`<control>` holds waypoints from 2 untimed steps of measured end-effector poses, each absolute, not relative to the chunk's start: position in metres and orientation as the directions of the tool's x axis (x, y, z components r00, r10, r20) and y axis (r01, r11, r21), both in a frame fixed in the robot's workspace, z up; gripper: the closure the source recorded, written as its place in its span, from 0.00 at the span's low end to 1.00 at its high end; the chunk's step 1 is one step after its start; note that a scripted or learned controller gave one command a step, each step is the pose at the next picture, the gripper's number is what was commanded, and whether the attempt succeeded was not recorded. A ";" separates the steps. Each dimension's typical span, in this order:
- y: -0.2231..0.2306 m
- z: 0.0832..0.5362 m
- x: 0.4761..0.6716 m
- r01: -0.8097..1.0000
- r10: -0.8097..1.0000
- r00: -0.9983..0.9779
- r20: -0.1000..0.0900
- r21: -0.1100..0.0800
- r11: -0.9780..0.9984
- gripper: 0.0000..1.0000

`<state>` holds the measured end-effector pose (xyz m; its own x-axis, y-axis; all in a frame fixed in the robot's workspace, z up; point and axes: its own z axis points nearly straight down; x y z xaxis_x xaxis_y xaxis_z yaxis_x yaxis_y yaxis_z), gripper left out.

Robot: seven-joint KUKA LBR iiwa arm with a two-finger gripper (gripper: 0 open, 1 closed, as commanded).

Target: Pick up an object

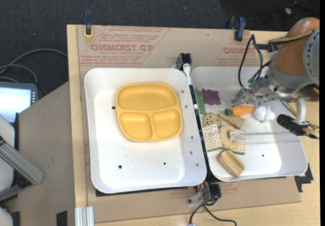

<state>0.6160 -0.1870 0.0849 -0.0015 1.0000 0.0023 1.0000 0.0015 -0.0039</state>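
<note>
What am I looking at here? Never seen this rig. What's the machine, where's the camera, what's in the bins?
One fixed camera looks down at a slant on a bench with two shallow white bins. The grey robot arm with an orange band reaches in from the right; its pincer hangs over the right white bin, too cluttered to read. The left white bin holds a yellow three-compartment plastic plate. The right bin holds small items: a purple toy, an orange carrot-shaped toy, a small white ball, a tan wooden-looking block and patterned cloth pieces. I can't see anything held.
</note>
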 end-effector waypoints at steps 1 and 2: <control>-0.174 0.085 0.574 1.000 1.000 0.002 0.003 -0.005 -0.002 0.00; -0.175 0.095 0.576 1.000 1.000 0.002 0.000 0.002 -0.002 1.00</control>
